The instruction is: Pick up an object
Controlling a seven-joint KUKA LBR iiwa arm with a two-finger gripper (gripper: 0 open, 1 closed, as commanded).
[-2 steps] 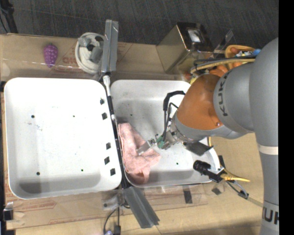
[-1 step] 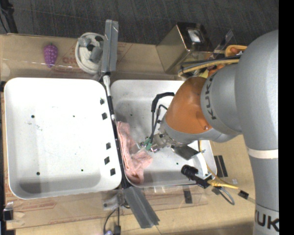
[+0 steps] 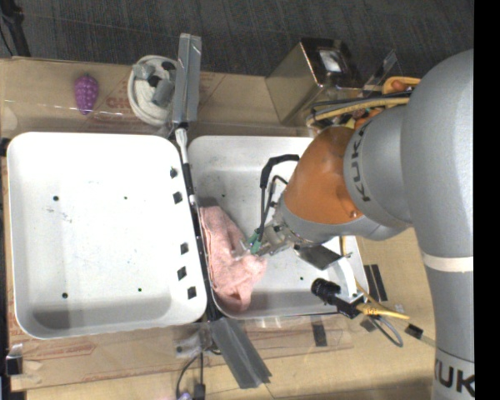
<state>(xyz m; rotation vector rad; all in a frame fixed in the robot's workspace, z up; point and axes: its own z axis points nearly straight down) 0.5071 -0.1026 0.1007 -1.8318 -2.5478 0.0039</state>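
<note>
Reaching in over the right-hand bin (image 3: 233, 152), the grey KUKA arm (image 3: 417, 140) bends down with its orange band (image 3: 321, 182) above the wrist, and the gripper (image 3: 258, 244) sits low inside that bin, right at the edge of a crumpled pink cloth (image 3: 229, 257). The cloth lies along the bin's wall nearest the left-hand bin (image 3: 92, 223) — bunched, running from mid-wall down toward the bin's near corner. The gripper's greenish tip touches or overlaps the cloth's upper fold, but whether its fingers are spread or closed cannot be told from here, nor whether any cloth sits between them. Beyond the right-hand bin's far rim, on the cardboard-coloured bench (image 3: 42, 90), rest a small purple object (image 3: 86, 92) and a white coil of cord (image 3: 150, 90).
</note>
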